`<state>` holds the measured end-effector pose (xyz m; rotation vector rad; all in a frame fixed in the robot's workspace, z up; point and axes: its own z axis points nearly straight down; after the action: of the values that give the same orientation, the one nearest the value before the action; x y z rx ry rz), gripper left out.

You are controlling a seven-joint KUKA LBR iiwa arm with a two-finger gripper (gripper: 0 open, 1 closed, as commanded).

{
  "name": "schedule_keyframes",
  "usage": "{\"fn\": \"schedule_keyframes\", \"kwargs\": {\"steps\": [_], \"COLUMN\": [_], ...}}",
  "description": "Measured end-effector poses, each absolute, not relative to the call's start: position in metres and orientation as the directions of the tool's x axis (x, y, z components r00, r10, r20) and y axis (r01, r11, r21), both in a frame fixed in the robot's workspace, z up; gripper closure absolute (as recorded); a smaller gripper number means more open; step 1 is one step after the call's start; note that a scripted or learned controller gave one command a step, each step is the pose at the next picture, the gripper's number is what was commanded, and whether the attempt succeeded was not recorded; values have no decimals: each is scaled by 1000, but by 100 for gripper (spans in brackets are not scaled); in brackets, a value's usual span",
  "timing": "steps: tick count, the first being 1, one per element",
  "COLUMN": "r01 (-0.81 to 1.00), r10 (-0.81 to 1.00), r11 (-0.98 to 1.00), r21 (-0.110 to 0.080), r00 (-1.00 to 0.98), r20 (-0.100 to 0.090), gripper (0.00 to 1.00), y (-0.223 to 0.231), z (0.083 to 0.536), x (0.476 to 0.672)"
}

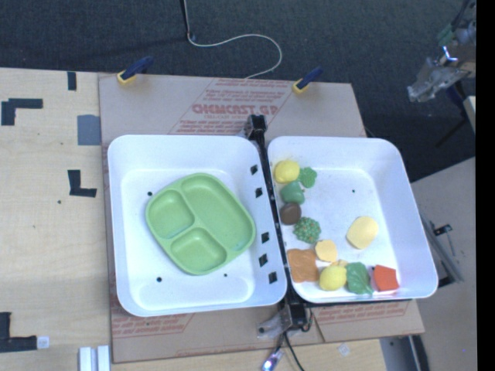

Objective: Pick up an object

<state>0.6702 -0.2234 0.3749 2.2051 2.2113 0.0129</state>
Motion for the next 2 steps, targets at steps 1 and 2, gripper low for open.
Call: {"fn": "schedule_keyframes", "kwargs": {"steps": [1,2], "r01": [1000,1000], "r10": [1000,1000], "r11": [10,-5], "r21": [9,-8], "r00": [-10,5], "r20": [0,1], "gripper": [100,100], "y": [-137,-181], "z": [437,384], "x": [670,582]}}
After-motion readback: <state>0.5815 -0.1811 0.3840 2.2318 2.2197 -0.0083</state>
